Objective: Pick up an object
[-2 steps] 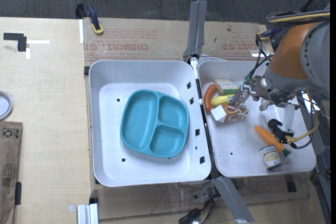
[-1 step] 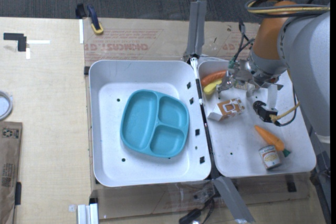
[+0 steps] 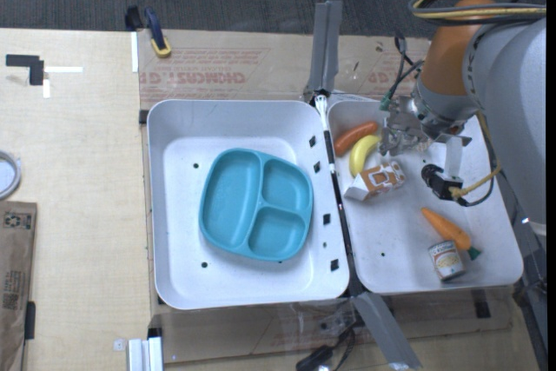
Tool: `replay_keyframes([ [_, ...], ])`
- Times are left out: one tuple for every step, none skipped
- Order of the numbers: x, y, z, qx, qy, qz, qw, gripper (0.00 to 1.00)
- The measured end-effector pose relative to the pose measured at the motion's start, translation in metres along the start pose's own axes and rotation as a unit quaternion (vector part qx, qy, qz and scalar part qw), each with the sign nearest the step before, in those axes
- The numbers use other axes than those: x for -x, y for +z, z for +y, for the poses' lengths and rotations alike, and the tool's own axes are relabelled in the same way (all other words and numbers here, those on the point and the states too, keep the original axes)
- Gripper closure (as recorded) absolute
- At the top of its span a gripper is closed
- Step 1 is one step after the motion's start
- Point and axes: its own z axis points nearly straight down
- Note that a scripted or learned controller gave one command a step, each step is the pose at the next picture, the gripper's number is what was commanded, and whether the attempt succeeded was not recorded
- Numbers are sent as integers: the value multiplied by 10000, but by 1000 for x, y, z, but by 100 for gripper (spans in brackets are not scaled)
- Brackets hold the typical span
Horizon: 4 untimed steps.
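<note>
- Fingertips of the gripper [image 3: 395,154] sit low in the right bin [image 3: 486,274], just above a small orange-and-white carton [image 3: 377,181]; they are dark, small and blurred against the wrist, so whether they are spread or closed cannot be told, and nothing can be seen between them.
- Grey arm [image 3: 512,91] with its orange band [image 3: 452,48] covers the right bin's far right corner and much of its right wall.
- Cables [image 3: 460,187] loop off the wrist and hang over the bin floor beside the gripper.
- Carton lies on its side near the right bin's left wall, tilted, its printing too small to read.
- Yellow banana [image 3: 361,154] lies just beyond the carton, touching or nearly touching it, close to the left wall.
- Orange carrot [image 3: 355,135] lies beside the banana, toward the bin's far left corner; its right end runs under the gripper.
- Second carrot [image 3: 446,227] lies near the right bin's near right corner, well apart from the carton.
- Small can [image 3: 446,260] stands or leans just beside that carrot, by the near edge; its label is unreadable.
- Left bin [image 3: 174,274] holds a blue divided plate [image 3: 256,204] with three compartments, set around its middle.
- Bench [image 3: 69,187] to the left carries a blue-and-yellow clamp [image 3: 156,32] near its far edge.
</note>
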Motion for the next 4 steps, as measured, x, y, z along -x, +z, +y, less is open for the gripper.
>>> replay_keyframes([
  [0,0,0,-4,3,0,10000,0],
  [-2,10,-35,-7,-94,18,10000,0],
  [-1,1,-35,-13,-87,11,10000,100],
  [-1,1,-35,-14,-87,11,10000,0],
])
